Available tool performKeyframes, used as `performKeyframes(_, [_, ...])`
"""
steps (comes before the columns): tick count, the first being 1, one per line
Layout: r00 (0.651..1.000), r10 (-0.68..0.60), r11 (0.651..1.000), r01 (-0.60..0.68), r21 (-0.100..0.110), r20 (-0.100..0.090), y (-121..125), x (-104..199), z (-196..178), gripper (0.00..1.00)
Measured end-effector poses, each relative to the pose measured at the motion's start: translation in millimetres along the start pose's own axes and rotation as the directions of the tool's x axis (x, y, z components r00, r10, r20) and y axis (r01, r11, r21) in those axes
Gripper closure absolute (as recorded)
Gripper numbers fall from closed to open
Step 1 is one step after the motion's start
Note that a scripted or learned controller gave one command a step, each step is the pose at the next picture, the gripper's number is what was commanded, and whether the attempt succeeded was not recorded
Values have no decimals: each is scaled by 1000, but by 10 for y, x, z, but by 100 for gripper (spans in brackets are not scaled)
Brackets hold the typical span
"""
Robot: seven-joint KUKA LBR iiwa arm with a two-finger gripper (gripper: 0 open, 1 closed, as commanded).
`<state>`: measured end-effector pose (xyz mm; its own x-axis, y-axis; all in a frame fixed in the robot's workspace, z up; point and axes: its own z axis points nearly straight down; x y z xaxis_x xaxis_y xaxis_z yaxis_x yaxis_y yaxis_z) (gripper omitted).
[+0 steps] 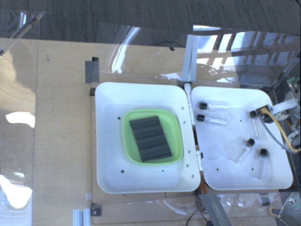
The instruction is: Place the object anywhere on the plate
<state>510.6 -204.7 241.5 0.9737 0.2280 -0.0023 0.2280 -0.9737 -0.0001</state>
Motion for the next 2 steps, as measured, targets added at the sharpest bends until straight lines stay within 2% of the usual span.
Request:
performKeyframes(1, [1000, 22, 1000, -22, 1, 0, -45, -211, 73, 0])
performKeyframes(2, [1000, 20, 1000, -20, 1, 0, -52, -206, 90, 0])
